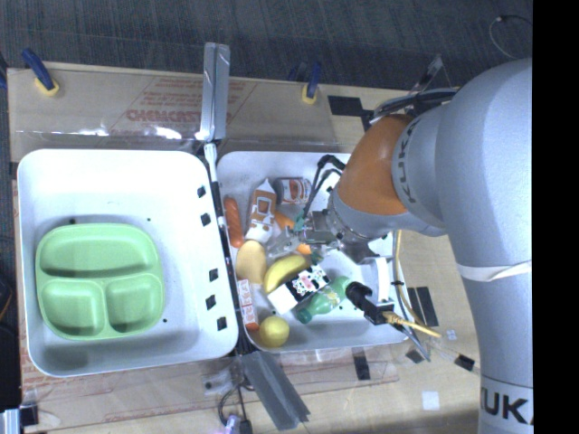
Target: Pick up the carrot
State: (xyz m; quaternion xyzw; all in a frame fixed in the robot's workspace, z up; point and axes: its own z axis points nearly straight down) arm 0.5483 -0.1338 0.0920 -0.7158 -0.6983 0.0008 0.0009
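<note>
An orange-red, elongated carrot [233, 220] lies along the left wall of the right bin [362, 333], near the divider. My gripper [306, 233] reaches down into the middle of that bin, over the pile of items and about a hand's width to the right of the carrot. A small orange piece [284, 217] shows just beside the gripper; what it is cannot be made out. The wrist with its orange band [380, 165] hides the bin's right part.
Around the gripper lie a banana [285, 269], a yellow fruit [251, 260], a lemon [274, 331], a green bottle [321, 304], a black-and-white carton [306, 286], a brown box [262, 206] and a can [292, 190]. The left bin holds a green divided tray [98, 278].
</note>
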